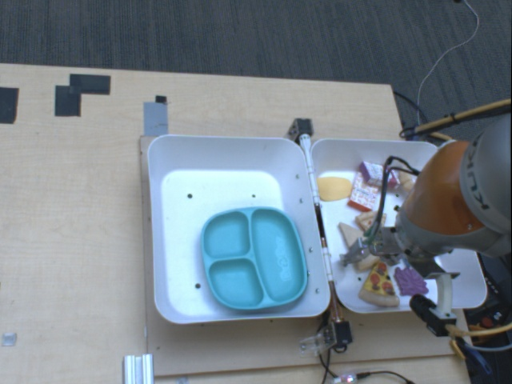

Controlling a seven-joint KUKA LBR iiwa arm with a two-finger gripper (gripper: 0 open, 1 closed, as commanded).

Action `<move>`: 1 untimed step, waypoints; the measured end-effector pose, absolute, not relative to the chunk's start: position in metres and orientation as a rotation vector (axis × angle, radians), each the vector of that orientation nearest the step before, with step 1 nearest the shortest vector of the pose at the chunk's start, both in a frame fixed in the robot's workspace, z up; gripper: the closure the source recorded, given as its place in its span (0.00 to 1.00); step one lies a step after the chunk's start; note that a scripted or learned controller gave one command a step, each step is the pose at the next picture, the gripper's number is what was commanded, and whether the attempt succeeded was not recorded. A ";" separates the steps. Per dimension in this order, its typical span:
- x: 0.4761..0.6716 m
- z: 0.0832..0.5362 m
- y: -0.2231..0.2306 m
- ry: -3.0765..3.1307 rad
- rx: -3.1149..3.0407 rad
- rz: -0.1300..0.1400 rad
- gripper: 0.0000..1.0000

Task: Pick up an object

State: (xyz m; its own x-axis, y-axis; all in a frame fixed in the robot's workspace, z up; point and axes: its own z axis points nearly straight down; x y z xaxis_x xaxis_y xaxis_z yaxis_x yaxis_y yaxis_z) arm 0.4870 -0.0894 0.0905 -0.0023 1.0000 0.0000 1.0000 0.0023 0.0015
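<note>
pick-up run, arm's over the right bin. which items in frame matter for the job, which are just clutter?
Relevant:
- gripper, low in the right bin
- pizza slice toy
- purple piece
- yellow oval piece
- red-and-white carton

Just lying about:
- teal divided plate in the left bin
- black tape patches on the bench

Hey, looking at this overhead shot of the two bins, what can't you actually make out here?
- Gripper: the wrist sits over it in the camera view, so its state stays unclear.
- Right bin: its right part is covered by the arm.
- Purple piece: partly under the arm, shape unclear.
- Small red and white box: print too small to read.
</note>
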 end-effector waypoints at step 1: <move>0.489 0.102 -0.089 2.223 2.214 0.007 1.00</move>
State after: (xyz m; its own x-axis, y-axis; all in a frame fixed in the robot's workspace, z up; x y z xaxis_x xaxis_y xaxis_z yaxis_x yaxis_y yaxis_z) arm 0.4888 -0.0888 0.1017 -0.0041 1.0000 0.0002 1.0000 0.0041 0.0060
